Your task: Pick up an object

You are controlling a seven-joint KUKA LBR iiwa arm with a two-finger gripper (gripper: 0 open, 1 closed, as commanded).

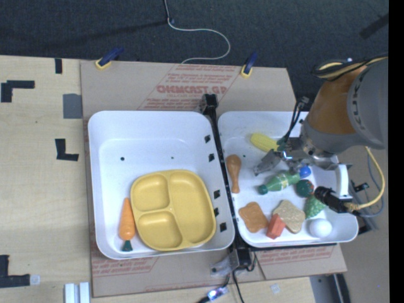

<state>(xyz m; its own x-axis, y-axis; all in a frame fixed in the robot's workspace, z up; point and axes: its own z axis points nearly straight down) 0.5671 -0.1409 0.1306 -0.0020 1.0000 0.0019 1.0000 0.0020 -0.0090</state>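
The green toy bottle (282, 182) is seen lying flat in the right bin (240, 126), just below the gripper (268, 163), whose 2 fingers are spread open and closed on nothing. A yellow corn (263, 142) lies just above it, a drumstick (234, 171) to its left; crowding likely explains the low approach. The yellow divided plate (172, 208) and carrot (126, 223) are left in the left bin (101, 131)
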